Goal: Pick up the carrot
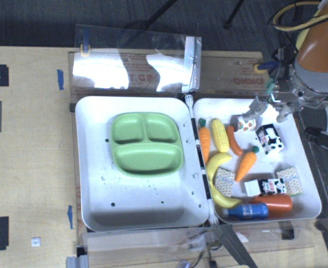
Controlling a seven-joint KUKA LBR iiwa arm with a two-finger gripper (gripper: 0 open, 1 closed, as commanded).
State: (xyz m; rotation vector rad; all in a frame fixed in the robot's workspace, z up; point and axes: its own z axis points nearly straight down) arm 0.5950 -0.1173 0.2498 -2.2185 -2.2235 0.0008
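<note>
Arm reaches in from right, gripper [270, 107] poised above right bin's [308, 149] far edge, fingers spread, nothing between them; carrot [245, 166] lies mid-bin, tilted, beside banana [217, 175].

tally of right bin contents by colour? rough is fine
Orange (carrots, thin piece): 3
Yellow (corn, banana): 2
Black-and-white cow-print (upper, lower): 2
Checkered wafers: 2
Red-orange bottle: 1
Blue bottle: 1
Total: 11

Cardboard panel [239, 78] bears red lettering — too blurred to read.
</note>
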